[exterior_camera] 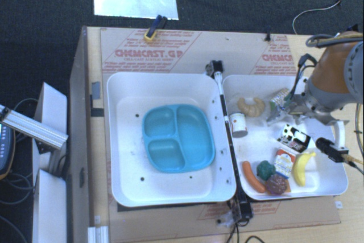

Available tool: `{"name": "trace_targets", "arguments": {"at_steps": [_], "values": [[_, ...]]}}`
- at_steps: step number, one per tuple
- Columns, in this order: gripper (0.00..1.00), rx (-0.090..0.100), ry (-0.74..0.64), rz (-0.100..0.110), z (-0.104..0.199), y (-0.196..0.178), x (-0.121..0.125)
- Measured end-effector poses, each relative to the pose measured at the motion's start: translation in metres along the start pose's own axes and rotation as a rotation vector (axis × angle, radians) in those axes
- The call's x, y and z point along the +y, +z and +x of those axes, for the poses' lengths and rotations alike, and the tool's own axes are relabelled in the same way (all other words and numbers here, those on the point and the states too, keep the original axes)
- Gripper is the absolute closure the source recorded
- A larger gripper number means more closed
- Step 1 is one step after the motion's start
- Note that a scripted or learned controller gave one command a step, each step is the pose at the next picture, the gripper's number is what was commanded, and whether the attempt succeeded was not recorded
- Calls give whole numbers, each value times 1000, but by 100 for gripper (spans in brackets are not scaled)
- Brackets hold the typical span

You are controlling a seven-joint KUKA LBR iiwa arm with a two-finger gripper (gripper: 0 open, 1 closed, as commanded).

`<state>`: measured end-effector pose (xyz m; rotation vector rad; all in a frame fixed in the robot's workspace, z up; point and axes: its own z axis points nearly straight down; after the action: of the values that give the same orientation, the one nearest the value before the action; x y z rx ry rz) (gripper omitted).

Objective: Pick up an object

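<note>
White plastic formed both bins on the worktop (170, 45). The right bin (330, 185) held a pale croissant (251, 105), white cup (237, 124), black-and-white carton (294, 136), yellow banana (301, 168), orange carrot (253, 176), green lump (265, 169) and reddish ball (277, 184). The gripper (284, 106) hung over that bin's upper part; its state I couldn't tell. A blue divided tray (177, 138) lay in the left bin (131, 179).

Red "CHEMCAST GP" lettering repeats across the bench's protective sheet (170, 45) behind both bins.
</note>
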<state>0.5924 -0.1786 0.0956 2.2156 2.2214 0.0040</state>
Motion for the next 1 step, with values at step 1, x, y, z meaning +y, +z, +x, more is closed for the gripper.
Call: {"name": "trace_targets", "arguments": {"at_steps": [1], "values": [[0,0,-2,2,13,11,53]]}}
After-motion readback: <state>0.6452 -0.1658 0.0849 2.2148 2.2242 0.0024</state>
